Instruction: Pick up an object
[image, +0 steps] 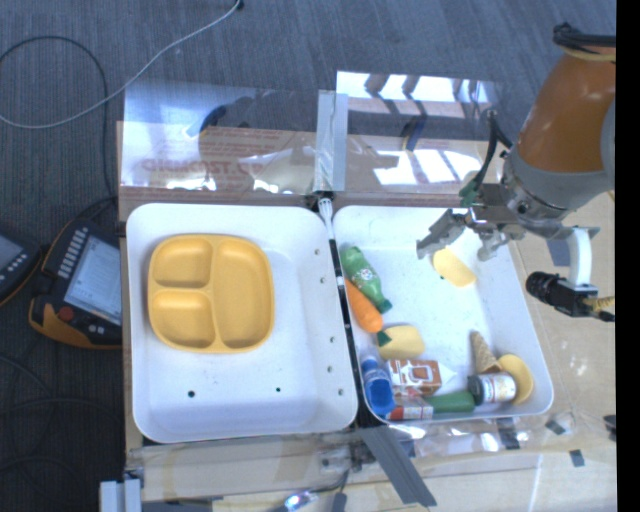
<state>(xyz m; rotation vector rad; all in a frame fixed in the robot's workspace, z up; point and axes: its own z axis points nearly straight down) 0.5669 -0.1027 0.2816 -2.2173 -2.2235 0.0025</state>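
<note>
White bins (300, 225). Yellow three-part plate (211, 292). Pale yellow piece (454, 267) under a grey metal gripper (466, 238). Green bottle (363, 277) with a light label, orange carrot (364, 309), yellow lemon shape (403, 340), blue bottle (375, 384), red-and-white carton (414, 376), tan cone (483, 349). Grey arm (570, 130) banded in orange.

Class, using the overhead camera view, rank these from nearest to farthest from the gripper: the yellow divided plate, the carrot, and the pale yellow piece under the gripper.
1. Pale yellow piece, right bin, just below the gripper.
2. Carrot, right bin's left side.
3. Yellow divided plate, left bin.
</note>
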